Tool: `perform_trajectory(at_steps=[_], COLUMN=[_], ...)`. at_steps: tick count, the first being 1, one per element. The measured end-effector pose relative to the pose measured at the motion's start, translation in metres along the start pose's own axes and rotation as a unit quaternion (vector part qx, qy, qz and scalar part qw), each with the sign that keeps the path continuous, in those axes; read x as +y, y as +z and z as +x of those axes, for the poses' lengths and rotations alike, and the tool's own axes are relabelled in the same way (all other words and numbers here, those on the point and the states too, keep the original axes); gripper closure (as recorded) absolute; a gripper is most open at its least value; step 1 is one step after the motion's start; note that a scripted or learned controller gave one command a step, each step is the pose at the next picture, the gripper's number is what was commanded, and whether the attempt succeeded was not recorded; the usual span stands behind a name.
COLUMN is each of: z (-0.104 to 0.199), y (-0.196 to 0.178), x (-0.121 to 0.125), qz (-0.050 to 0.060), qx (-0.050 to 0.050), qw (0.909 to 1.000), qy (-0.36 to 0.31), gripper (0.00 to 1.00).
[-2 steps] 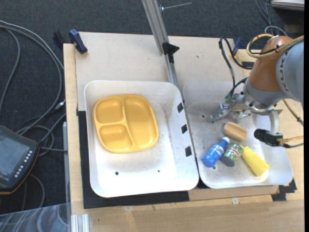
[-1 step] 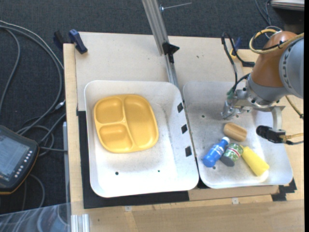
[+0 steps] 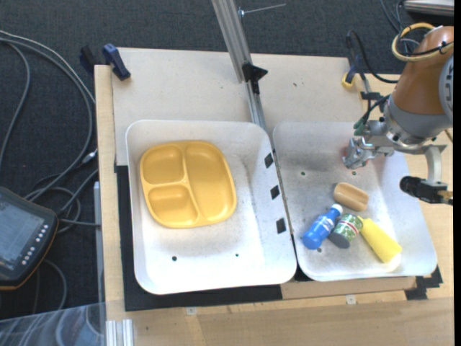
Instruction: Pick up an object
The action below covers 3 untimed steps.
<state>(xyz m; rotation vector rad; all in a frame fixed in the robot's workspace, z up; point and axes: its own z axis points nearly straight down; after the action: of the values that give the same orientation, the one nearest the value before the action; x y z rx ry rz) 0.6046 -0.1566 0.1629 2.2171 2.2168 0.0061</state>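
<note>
**Gripper over right bin, nothing held: risks ahead**

The gripper (image 3: 354,155) hangs over the far part of the right bin (image 3: 310,193), above bare bin floor. Cannot tell if it's spread or pressed together, too small and blurred. Nothing visible in it.

Candidate objects sit in the near right of that bin: tan block (image 3: 350,194) alone, nearest the gripper; then a tight cluster with the blue bottle (image 3: 322,227), green can (image 3: 347,230) and yellow bottle (image 3: 380,239), touching or just beside each other. Yellow divided plate (image 3: 188,183) lies in the left bin (image 3: 209,265), well apart.

Likely failures: coming straight down here would close on empty floor. Going for the cluster risks nudging neighbours or pinching two at once. The can and bottles lie on their sides and would probably roll or slip. The yellow bottle is close to the bin rim, so a collision is possible. The tan block looks like the safest pick.
</note>
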Motion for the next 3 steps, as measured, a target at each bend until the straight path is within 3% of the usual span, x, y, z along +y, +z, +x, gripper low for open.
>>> perform_trajectory(at_steps=[2, 3], z=[0.000, 0.053], y=[-0.111, -0.115], x=[0.001, -0.003], qz=[-0.001, 0.004], qx=[0.000, 0.002], qw=[1.0000, 1.0000], qy=[-0.001, -0.004], gripper=[1.00, 1.00])
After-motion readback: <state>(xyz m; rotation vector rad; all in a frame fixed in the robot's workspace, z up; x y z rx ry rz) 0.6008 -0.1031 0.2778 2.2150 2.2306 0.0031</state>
